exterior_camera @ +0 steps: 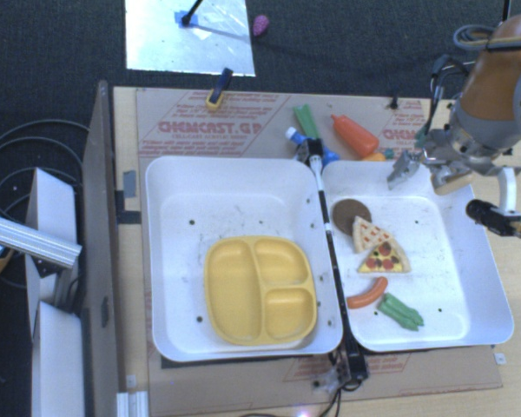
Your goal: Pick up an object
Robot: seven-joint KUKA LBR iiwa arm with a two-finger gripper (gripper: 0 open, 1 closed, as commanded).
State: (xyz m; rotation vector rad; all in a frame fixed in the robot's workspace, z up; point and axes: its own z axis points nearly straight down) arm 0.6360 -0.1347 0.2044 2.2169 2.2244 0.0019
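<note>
Red lettering runs across the brown board (243,120) under the two bins — the largest word reads roughly "CHEMCAST GP", printed at the board's far edge behind the left bin (178,181). Smaller red lines sit above and below it, too fine to make out. More of the same red print shows at the board's far right corner and along its near edge — broken up and not legible there.
</note>
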